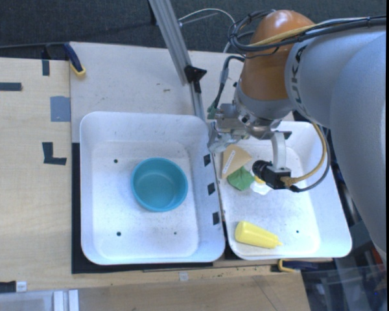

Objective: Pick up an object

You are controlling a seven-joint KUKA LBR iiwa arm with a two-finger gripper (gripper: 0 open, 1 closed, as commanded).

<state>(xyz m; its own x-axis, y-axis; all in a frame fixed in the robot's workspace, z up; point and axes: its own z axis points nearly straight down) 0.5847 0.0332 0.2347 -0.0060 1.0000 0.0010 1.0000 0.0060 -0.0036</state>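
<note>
Camera view, looking down at a slant, has the likely targets in the right bin (324,238): a green lump (240,179) sitting right against a pale tan wedge (236,157) near the bin's upper left, and a yellow cone-ish piece (256,235) lying on its side near the front edge, well apart from those two. Nothing looks lifted; all three seem to rest on the bin floor.

The claw (236,138) hangs low over the tan wedge and green lump, just beside the divider between the two bins. That fits a grab aimed at that little cluster, since the arm comes in from the right and the wrist sits directly above them. Whether the claw is spread or closed, can't tell: the wrist housing and the orange band (275,57) cover it from above, and no object shows clearly between anything.

Left bin (91,173) holds a blue bowl (159,184), upright, roughly in the middle, far from the action. Both bins sit side by side on the counter (26,141).

Hard to read: the tan wedge's top edge disappears under the wrist, a small white scrap beside the green lump is partly behind a black cable fitting (272,173), and what the green thing really is stays unclear.
</note>
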